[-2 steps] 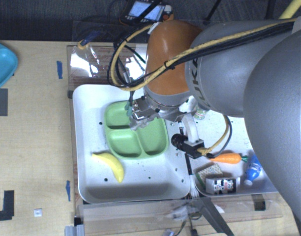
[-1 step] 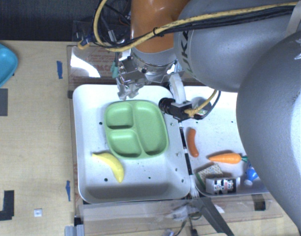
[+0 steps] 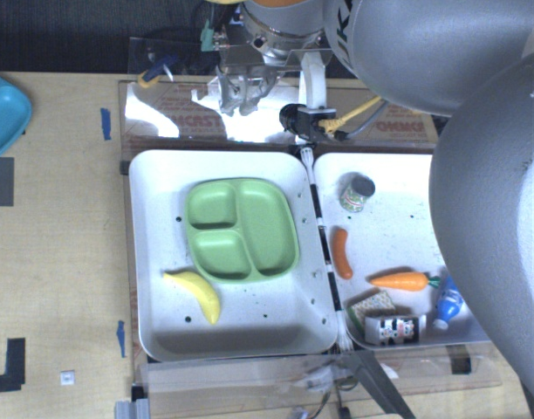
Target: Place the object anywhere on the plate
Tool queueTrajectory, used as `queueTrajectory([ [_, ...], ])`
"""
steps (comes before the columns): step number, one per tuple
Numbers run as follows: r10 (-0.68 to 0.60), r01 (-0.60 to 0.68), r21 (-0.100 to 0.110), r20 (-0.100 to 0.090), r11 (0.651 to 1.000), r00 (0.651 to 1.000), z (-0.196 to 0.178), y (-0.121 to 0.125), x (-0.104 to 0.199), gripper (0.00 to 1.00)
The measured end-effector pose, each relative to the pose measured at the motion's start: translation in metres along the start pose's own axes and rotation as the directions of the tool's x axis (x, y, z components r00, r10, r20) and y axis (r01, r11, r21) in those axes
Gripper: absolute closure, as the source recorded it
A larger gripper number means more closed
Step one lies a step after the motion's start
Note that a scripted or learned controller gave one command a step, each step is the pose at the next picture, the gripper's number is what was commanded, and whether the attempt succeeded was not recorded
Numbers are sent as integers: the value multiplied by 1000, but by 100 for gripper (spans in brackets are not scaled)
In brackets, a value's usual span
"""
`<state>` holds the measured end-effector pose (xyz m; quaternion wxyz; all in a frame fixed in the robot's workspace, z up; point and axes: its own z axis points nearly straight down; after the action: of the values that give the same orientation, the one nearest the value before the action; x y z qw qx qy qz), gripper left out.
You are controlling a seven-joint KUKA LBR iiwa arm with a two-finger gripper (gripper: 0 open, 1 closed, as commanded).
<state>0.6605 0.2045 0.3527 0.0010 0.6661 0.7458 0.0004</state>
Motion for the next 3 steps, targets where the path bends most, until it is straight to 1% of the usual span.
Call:
queueTrajectory([
  [1, 130, -130, 1, 0, 992, 992, -66, 6, 3, 100],
  [2, 346, -346, 5, 1, 938, 938, 159, -32, 25, 100],
  [3, 428, -428, 1, 0, 904, 904, 182, 8, 20, 100],
])
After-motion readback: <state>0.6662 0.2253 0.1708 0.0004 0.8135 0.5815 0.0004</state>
